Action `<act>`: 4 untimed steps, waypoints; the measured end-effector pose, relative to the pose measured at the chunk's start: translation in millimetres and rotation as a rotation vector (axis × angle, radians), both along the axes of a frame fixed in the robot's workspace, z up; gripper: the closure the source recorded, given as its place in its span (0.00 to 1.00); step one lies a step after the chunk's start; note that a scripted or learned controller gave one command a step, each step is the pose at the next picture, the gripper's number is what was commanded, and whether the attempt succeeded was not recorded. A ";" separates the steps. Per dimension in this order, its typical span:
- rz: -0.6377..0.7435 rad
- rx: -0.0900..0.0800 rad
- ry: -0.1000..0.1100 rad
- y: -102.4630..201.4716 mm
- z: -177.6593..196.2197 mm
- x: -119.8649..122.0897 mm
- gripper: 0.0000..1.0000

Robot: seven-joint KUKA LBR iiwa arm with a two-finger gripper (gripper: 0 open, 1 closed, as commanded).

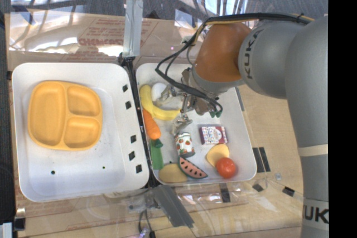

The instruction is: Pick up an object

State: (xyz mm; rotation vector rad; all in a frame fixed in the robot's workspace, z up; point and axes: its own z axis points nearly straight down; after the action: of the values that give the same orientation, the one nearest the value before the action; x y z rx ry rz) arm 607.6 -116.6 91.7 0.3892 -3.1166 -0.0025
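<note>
The hand [183, 111] is down inside the right bin [241, 120], hanging below the orange band [220, 56] of the grey arm [284, 58], and its metal parts sit low over the toys at the bin's upper middle. Whether it is open or closed I cannot tell; the wrist hides too much of it. Right at its tip lies the banana [152, 104], curving along the bin's left side, and the tip looks to be just at or touching the banana's right end. Something pale [159, 89] peeks out above the banana, too hidden to name.

Just below the hand stands a small can [184, 144] with a red and white label. To its right, a little box [213, 135] with a dark red print. Left of the can, the carrot [152, 125] runs along the wall, with a green piece [157, 154] beneath it. Along the bottom edge: a yellowish lump [172, 173], a watermelon slice [193, 168], a yellow wedge [217, 153] and, touching it, a red tomato [226, 167].

Over in the left bin [33, 175], a yellow divided tray [64, 115] lies alone, well apart from the hand. Both bins rest on the bench [268, 120].
</note>
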 end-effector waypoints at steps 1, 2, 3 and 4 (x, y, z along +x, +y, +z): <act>-0.107 -0.002 -0.002 -43.1 0.6 -63.7 0.00; -0.097 -0.002 -0.005 -40.3 11.4 -61.1 1.00; 0.026 -0.004 -0.014 -9.2 157.7 -7.4 1.00; -0.369 -0.002 0.000 -58.3 89.7 -40.7 1.00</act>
State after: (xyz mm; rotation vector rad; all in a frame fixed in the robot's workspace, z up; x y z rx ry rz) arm 566.9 -174.9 181.3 -0.1891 -3.1348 -0.0003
